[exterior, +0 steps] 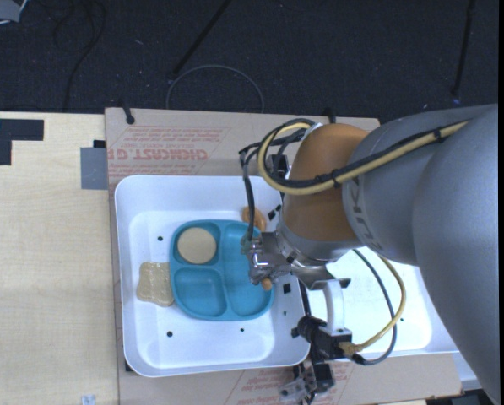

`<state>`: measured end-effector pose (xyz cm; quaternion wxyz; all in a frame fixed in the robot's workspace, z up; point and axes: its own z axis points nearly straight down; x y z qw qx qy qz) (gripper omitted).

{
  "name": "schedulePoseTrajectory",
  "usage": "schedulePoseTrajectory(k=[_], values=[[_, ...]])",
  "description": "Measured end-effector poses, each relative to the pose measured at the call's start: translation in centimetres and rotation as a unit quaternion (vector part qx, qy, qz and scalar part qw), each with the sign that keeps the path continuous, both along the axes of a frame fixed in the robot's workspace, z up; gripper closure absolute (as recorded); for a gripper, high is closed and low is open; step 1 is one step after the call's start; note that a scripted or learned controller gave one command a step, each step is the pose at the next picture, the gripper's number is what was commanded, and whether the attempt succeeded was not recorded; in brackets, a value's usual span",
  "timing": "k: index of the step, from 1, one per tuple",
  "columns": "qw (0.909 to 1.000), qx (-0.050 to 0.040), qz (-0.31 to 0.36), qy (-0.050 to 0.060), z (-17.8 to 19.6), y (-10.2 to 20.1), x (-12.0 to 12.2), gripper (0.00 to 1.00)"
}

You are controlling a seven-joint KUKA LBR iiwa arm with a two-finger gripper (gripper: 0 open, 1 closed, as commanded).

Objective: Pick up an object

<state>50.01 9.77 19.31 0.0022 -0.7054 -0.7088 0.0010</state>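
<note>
A blue divided tray (208,292) lies in the left white bin (127,251). A round tan disc (196,245) sits in the tray's upper-left compartment. A pale beige spongy piece (155,283) rests on the bin floor against the tray's left side. A small orange-brown object (253,218) peeks out by the tray's upper right corner, and another orange bit (267,283) shows under the wrist. My gripper (257,262) hangs over the tray's right edge, its metal end mostly covered by the orange wrist band and the grey arm.
The arm's bulk covers most of the right bin (408,327). Yellow and black cables loop around the wrist (273,154). A cardboard sheet (176,146) lies under both bins, with the wooden bench top to the left.
</note>
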Motion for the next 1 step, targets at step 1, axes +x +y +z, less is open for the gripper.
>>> schedulePoseTrajectory(k=[1], values=[[1.0000,-0.0008,-0.002,0.000,0.00,-0.19,-0.01,0.00]])
